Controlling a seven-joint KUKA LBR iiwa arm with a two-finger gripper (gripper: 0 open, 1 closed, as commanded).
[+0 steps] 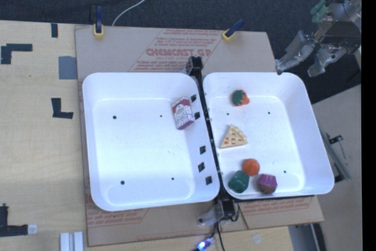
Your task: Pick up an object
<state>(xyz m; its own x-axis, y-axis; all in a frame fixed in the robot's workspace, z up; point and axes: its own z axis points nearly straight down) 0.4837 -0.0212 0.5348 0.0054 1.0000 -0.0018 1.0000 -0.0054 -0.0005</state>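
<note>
Partly cropped, the pincer [298,66] hangs spread (nothing held).

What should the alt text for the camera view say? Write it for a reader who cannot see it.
A robot arm's hand hovers beyond the far right corner of two white bins, holding nothing. The right bin holds five small toys, including a waffle wedge; the left bin holds a red carton.

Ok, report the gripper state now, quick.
Gripper: open, holding nothing, poised above the top right corner of the right bin.
</note>
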